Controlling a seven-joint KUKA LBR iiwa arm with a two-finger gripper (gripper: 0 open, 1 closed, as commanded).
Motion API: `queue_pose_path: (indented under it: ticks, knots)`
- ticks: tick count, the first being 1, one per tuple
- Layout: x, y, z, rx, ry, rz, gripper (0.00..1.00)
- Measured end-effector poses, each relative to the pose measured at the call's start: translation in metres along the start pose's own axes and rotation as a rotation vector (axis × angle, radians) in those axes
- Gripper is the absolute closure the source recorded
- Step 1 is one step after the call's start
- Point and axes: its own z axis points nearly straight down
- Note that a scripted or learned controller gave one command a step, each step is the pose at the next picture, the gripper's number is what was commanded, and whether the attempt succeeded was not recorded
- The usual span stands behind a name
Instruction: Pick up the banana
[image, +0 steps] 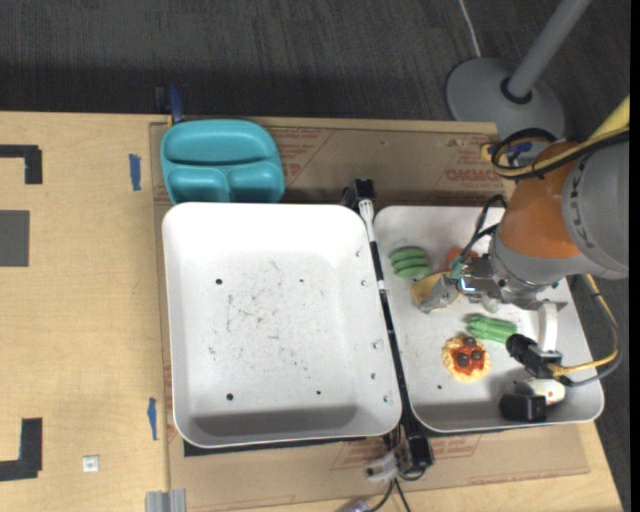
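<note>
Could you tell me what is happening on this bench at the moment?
The grey arm reaches in from the right and its gripper hangs low over the right bin, among small toy foods: a green ridged piece, a green pod and a pizza slice. I cannot make out the banana. A teal tray sits behind the left bin.
</note>
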Motion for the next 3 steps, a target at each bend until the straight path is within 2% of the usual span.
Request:
queue_pose_path:
  ticks: [1,2,3]
  knots:
    - [0.014,-0.060,0.000,0.003,0.001,0.069,0.00]
    - [0.051,-0.094,-0.099,0.003,-0.001,0.485,0.00]
    - [-0.023,-0.090,-0.192,0.002,-0.001,0.382,0.00]
